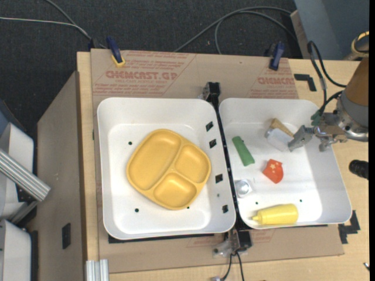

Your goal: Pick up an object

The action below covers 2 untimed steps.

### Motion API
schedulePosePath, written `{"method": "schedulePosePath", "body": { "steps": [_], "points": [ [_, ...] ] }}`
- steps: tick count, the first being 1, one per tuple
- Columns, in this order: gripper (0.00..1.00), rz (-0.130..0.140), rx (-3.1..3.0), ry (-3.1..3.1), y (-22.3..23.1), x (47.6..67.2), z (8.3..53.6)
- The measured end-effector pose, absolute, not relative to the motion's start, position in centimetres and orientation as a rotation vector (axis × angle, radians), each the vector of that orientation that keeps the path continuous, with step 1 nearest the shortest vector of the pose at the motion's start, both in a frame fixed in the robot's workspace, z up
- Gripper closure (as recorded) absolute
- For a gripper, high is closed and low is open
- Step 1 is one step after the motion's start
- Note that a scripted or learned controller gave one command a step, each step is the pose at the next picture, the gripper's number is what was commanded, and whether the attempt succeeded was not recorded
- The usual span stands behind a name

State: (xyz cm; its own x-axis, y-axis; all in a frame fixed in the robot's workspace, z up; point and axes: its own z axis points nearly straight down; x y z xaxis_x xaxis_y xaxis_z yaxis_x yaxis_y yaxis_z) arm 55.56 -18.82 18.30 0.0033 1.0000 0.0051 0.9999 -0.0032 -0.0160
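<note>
A: Camera view, quick pass. What's lying where, and why?

B: Two bins side by side. The left bin (111, 157) is holding a yellow divided plate (169, 168), sitting flat near the middle. The right bin (328, 186) is carrying the loose pick candidates, scattered apart so each one is reachable on its own: a green stick (242, 150) lying at a slant near the divider, a red strawberry-like toy (273, 171) mid-bin, a small metal piece (242, 187) close to the divider, a yellow bottle (275, 214) lying on its side along the front wall, and a tan and grey block (278, 131) toward the back.

A: And you?

B: I'm reaching in from the right over the right bin's far edge, wrist angled down and leftward. My pincer (299, 139) is sitting just beside the tan and grey block, on its right.

A: Pinching anything?

B: I'm not seeing anything between my fingers. Whether they're spread or pressed together, I can't tell; too small and dark here.

A: Target?

B: Judging by closeness, the tan and grey block, resting on the bin floor, not lifted.
</note>
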Motion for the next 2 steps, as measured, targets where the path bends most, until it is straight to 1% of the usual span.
{"method": "schedulePosePath", "body": {
  "steps": [1,2],
  "points": [
    [0.00,0.002,-2.218,-2.220,-18.8,55.9,19.0],
    [0.00,0.005,-2.215,-2.217,-18.6,56.2,14.6]
  ]
}}
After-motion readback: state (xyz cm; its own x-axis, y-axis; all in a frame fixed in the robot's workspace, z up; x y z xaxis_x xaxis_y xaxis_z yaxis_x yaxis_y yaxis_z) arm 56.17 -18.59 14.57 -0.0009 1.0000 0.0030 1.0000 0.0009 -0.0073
